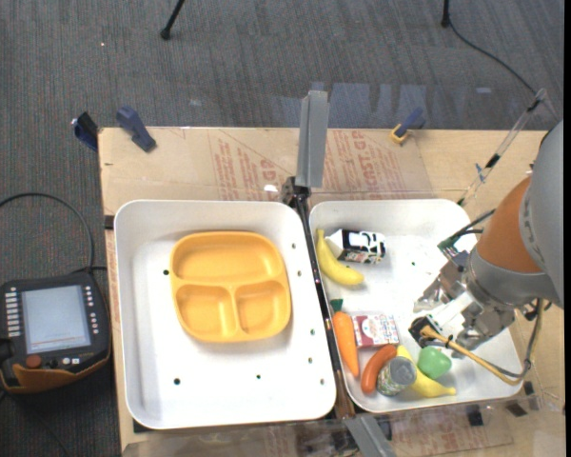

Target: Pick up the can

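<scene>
The can (pixel 396 376) stands upright at the front edge of the right bin (pixel 414 212), showing a grey lid and a greenish label. It is wedged between a red pepper (pixel 377 367) on its left and a green fruit (pixel 435 361) on its right. My gripper (pixel 445 301) hangs over the right part of the same bin, above and to the right of the can and apart from it. Nothing shows between its fingers.
The right bin also holds a banana (pixel 337 263), a black-and-white container (pixel 363 246), a carrot (pixel 346 341), a red box (pixel 375 330) and a yellow fruit (pixel 430 387). In the left bin (pixel 143 350) lies a yellow divided plate (pixel 232 285). A grey post (pixel 312 146) rises between the bins.
</scene>
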Tool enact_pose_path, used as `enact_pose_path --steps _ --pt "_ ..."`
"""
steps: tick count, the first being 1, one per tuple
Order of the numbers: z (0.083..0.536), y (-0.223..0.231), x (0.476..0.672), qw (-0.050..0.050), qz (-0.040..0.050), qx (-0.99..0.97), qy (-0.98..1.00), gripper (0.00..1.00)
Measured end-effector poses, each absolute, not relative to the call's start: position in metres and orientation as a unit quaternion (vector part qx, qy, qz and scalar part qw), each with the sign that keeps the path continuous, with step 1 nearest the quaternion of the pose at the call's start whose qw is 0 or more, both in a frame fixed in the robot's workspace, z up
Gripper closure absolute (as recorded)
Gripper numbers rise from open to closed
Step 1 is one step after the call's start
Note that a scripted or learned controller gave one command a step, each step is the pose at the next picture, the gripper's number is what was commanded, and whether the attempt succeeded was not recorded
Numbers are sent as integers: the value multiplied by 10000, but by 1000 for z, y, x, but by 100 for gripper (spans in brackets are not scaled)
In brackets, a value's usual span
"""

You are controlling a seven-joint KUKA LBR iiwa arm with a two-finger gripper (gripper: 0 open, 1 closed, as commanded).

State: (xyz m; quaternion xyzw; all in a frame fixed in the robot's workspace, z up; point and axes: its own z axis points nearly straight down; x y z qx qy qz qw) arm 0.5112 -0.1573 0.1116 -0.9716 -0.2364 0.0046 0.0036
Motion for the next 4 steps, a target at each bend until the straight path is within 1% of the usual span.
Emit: enact_pose_path --steps 1,2,3,4 --pt "111 -194 526 35 45 -9721 -2345 0" --pt "129 -143 539 26 44 -9814 -1919 0" --pt "116 -181 567 30 48 -9765 -2153 0" --pt "105 -210 553 34 46 -9852 -1710 0"
